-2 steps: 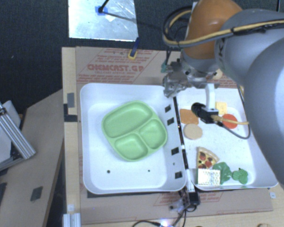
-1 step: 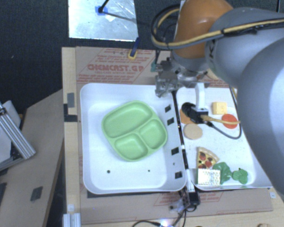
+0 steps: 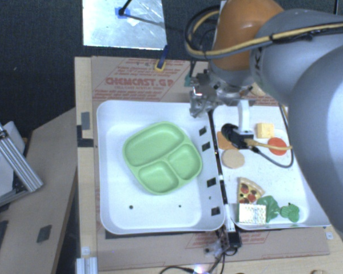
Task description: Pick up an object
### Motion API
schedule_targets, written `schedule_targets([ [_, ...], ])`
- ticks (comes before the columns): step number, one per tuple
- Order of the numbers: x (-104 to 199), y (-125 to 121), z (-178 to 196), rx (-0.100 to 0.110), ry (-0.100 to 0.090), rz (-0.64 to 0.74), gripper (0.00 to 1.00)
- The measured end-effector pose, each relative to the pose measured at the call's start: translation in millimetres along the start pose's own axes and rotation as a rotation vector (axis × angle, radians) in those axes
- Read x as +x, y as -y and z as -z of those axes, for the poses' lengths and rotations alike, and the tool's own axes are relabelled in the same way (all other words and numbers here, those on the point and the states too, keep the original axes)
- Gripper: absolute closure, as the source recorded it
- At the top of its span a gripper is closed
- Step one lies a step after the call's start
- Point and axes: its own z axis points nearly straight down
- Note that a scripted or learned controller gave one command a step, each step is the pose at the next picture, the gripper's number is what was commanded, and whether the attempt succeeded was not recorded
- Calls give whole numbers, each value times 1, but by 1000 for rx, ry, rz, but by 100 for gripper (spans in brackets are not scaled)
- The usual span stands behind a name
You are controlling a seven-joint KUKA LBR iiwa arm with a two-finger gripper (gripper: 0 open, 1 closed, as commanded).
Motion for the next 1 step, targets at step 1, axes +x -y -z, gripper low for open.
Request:
schedule_targets([
  [1, 1, 0, -19, 2, 0, 0, 100],
])
